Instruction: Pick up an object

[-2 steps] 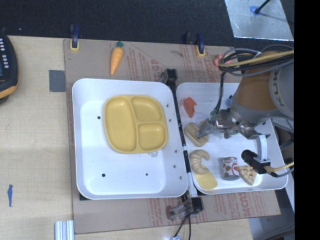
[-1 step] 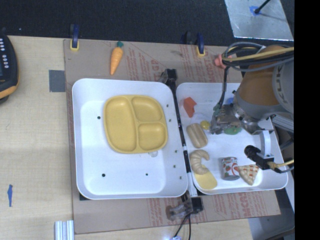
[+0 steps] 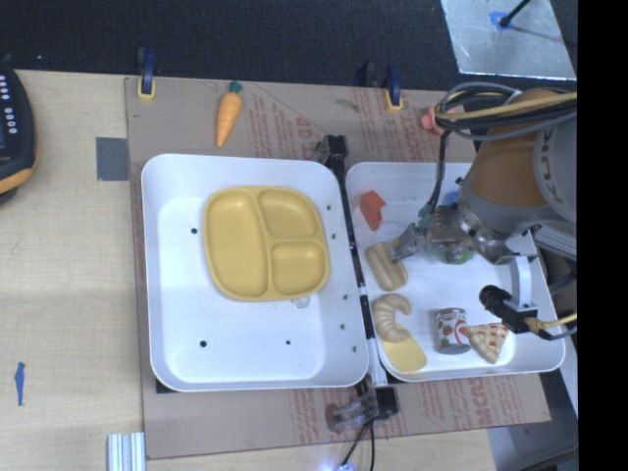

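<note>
reach step: gripper (image 3: 404,244) low in the right bin (image 3: 535,363), tip just beside the bread roll (image 3: 386,265) at the bin's left wall; can't tell fingers' state, nothing seen held. next probably needs to settle over the roll, clamp, lift. croissant (image 3: 392,316) just below.

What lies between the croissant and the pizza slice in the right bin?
A small can stands between the croissant and the pizza slice, seen in the camera view.
</note>
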Controlling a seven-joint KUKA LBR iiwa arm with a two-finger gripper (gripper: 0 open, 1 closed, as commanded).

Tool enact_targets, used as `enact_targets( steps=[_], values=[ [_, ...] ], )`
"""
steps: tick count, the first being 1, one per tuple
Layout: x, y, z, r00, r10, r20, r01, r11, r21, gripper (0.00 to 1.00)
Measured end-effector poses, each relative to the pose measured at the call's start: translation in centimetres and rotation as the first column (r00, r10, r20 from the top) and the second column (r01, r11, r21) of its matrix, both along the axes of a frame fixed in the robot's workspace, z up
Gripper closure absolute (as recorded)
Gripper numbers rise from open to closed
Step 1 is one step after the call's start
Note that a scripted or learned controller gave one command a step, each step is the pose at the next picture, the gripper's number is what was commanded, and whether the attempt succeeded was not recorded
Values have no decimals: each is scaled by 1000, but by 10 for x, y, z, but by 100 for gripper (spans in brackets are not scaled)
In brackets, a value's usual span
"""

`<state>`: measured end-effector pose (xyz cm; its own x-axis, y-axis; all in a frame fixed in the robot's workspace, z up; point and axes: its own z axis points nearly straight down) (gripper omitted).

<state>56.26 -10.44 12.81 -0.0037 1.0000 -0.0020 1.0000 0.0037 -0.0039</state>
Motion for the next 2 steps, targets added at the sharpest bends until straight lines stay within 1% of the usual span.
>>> enact_targets(
  steps=[1,2],
  values=[
    [64,4,-38,1000,3,4,-3,1000,2,0],
    [13,5,-37,1000,0,-5,0,1000,2,0]
  ],
)
